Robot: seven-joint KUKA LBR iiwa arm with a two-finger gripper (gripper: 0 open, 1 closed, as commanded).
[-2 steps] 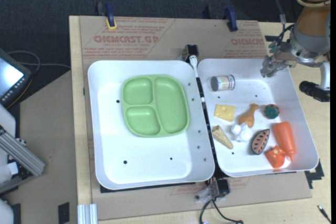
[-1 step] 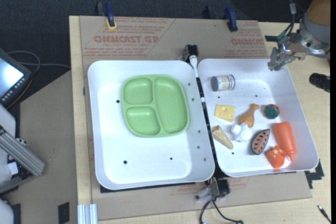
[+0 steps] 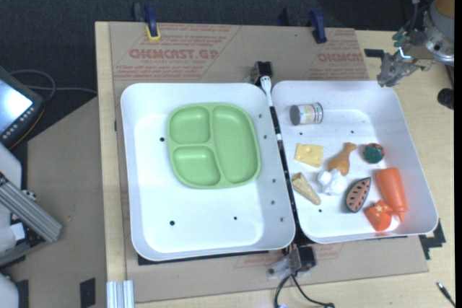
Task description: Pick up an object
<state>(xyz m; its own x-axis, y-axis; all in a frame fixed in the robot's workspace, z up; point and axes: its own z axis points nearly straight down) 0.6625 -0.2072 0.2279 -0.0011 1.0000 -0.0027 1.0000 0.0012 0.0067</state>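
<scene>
The right bin (image 3: pixel 404 128) held the pickable things: a small jar (image 3: pixel 307 114) lying on its side near the far left corner, a yellow cheese block (image 3: pixel 310 154), a drumstick (image 3: pixel 343 158), a green ball-like toy (image 3: pixel 372 152), a white lump (image 3: pixel 330 181) touching a bread-like wedge (image 3: pixel 306 189), a dark slice (image 3: pixel 358 195) and an orange carrot (image 3: pixel 390 194) against the right wall. The near pieces crowded together — the jar lay apart with open floor around it. The left bin (image 3: pixel 144 155) carried a green divided plate (image 3: pixel 214 145). The gripper (image 3: pixel 395 70) hung outside the right bin's far right corner, over the bench — whether spread or closed could not be told.
</scene>
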